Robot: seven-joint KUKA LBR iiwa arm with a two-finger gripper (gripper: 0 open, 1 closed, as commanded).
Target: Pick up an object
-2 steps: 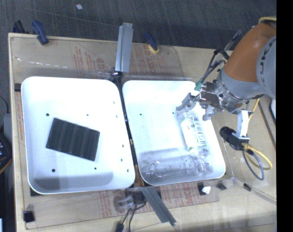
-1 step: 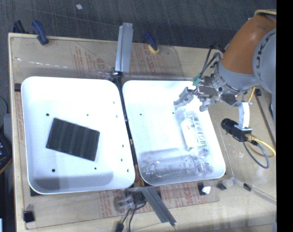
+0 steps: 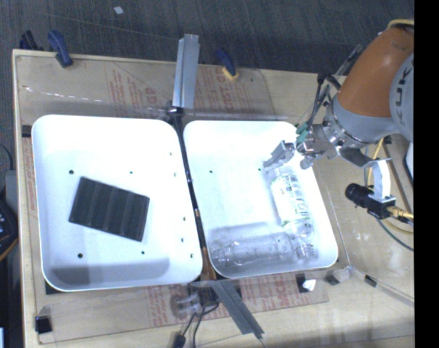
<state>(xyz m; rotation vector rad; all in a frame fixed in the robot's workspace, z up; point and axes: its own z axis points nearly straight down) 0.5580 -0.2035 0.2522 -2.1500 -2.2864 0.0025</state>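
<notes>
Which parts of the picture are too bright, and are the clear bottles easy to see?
In the camera view, both white bins are nearly washed out; the clear bottles blend into the right bin, marked mostly by glints, while the dark ridged panel stands out sharply.

The arm (image 3: 375, 78) reaches in from the right edge of the view, its orange band uppermost and the grey wrist below it, bent down and to the left. Cables run along the wrist on its left side. The tool (image 3: 283, 153) hangs at the end of the wrist, pointing left and slightly downward, low over the upper right part of the right bin. Its grey tips are small and blurred, and nothing can be made out between them.
</notes>
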